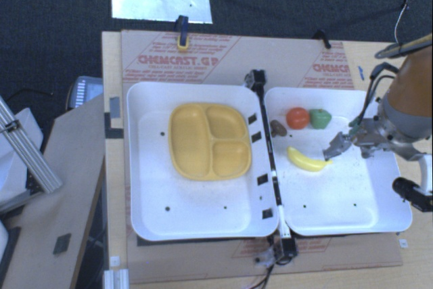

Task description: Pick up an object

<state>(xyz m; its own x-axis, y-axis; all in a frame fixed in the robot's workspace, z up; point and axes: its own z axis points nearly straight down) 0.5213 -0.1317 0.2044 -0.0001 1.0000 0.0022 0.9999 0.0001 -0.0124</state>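
Banana (306, 160) just beside tool (333, 149), perhaps touching.

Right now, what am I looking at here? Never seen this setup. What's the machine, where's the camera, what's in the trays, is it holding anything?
This is a single camera fixed above a bench, looking down at a slant. The machine is a grey robot arm reaching in from the right side of the picture; its job is to pick up an object.

Two shallow white bins sit side by side. The left bin holds a yellow divided plate. The right bin holds a yellow banana, a red tomato-like toy, a green toy and a small brown item.

The arm's claw hangs low over the right bin, its tip just right of the banana. Nothing shows between its fingers, so I would not call anything held.
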